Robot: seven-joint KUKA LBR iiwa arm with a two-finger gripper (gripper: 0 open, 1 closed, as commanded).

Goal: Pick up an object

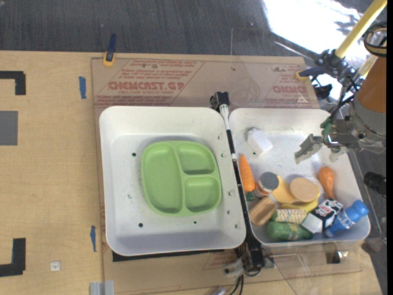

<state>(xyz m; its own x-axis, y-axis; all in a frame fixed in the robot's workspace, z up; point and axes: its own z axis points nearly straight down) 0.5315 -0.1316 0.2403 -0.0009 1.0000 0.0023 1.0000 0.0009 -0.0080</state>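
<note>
The bench (49, 183) carries two shallow white bins side by side. The left bin (116, 165) holds a green divided plate (181, 177) with three compartments, lying flat near the middle of that bin. The right bin (288, 140) holds many small things, gathered mostly toward its near edge. A small white block (259, 141) lies alone near the far left corner of the right bin. An orange carrot (246, 173) lies along the left wall of the right bin. Just beside the carrot there is a round tin with a grey top (269, 181), and next to it a yellow and tan round piece (297, 191). A second orange piece (327, 178) lies near the right wall. At the near edge I see a bread roll (262, 210), a corn cob (290, 216), a green vegetable (287, 230), a small black and white box (329, 209) and a blue bottle (347, 218) in the near right corner, all close together and some touching. The gripper (319, 149) hangs over the right side of the right bin, above the bare white floor, well apart from the white block and above the second orange piece. Its two fingers are spread apart, and nothing is between them.
</note>
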